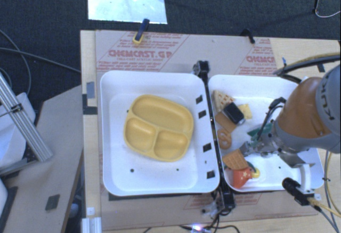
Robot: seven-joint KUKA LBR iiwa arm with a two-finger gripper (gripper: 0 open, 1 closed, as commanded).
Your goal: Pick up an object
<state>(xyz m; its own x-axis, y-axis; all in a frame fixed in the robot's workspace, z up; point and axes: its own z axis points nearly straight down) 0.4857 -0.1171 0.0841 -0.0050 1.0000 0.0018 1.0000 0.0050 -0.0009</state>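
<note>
The arm [306,114] enters from the right of the frame and hangs over the right bin [266,186]. Its jaws [254,146] sit low over that bin's centre; their state cannot be determined. A red object [241,177] lies at the bin's lower left, a brown piece [234,160] just above it, and a black object [233,113] toward the upper left. The left bin [114,173] holds a yellow divided plate [158,126].
</note>
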